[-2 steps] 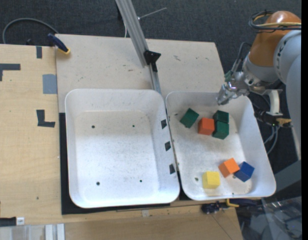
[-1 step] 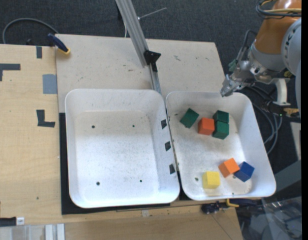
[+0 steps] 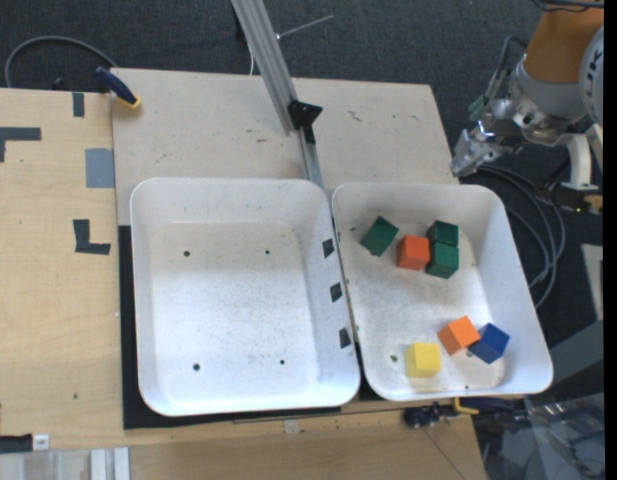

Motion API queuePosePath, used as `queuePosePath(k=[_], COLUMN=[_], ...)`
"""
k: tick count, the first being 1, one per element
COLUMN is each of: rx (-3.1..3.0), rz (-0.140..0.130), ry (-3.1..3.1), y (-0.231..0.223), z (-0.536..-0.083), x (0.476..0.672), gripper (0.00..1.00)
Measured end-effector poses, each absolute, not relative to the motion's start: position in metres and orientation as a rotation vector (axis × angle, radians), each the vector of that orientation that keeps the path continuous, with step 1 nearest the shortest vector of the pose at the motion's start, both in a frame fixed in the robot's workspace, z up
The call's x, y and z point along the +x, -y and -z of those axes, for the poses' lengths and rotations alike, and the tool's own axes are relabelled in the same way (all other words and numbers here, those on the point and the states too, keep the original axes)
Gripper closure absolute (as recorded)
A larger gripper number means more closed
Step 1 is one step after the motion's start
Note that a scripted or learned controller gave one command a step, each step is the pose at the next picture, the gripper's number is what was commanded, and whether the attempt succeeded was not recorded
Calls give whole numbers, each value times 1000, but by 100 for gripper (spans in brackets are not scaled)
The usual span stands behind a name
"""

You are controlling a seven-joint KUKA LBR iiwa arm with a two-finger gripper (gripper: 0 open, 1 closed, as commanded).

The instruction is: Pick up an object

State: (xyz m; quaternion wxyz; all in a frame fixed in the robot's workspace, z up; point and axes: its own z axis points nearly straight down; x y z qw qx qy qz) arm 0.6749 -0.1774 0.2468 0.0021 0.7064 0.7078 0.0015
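Note:
The right bin [image 3: 508, 230] holds several small blocks. A green block [image 3: 379, 236] lies near its back left, with an orange block [image 3: 413, 252] and a tall dark green block [image 3: 442, 248] just right of it. Toward the front lie a yellow block [image 3: 423, 359], an orange block [image 3: 458, 334] and a blue block [image 3: 491, 342]. My gripper [image 3: 472, 153] hangs past the bin's back right corner, above the bench edge, well clear of the blocks. I see nothing between its fingers.
The left bin [image 3: 148, 268] sits beside the right one. A slanted metal rail [image 3: 271, 58] crosses the bench behind the bins. Black cables [image 3: 548, 238] trail along the right side.

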Motion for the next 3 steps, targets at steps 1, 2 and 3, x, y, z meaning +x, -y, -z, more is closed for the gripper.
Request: queuePosePath(k=[1,2,3], rx=[2215,2216,2215], rz=[-2,1,1], ry=[-2231,-2232,-2233], y=[114,51,-11], z=[-250,-241,-240], x=[669,661,660], gripper=[100,100,100])
